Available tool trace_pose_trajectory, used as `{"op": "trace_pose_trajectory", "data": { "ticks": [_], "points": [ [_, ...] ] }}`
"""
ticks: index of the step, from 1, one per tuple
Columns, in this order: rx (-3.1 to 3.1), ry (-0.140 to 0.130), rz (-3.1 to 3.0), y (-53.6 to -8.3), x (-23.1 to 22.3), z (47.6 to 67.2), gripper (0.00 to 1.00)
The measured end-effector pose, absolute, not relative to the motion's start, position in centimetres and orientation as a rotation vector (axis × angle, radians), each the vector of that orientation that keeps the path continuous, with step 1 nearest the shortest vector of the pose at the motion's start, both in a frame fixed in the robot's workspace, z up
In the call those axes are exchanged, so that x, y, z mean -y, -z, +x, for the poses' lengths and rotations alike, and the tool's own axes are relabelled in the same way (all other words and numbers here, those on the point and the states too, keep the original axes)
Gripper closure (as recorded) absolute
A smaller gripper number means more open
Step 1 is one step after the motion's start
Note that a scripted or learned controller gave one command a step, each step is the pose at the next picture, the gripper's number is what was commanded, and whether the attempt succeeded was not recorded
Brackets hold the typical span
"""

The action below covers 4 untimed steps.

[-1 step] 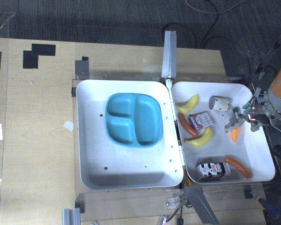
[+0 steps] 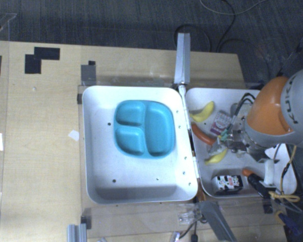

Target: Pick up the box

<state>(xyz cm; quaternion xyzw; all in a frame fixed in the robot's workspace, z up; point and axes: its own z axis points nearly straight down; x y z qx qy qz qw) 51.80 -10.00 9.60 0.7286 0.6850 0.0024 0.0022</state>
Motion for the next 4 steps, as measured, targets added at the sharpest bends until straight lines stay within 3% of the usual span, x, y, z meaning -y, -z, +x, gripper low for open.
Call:
{"op": "trace_pose_trajectory", "data": {
  "ticks": [1,2,3,4],
  "points": [
    [-2.402,-0.007,2.017,-18.5,8.1,50.4,0.00],
    [-2.383,-0.011,2.030,-8.9,12.7,60.8,0.00],
    [-2.385,-0.018,2.022,-10.1,12.5,61.0,1.00],
    [-2.412,-0.008,2.004,-20.6,5.7,61.7,1.00]
  ]
}}
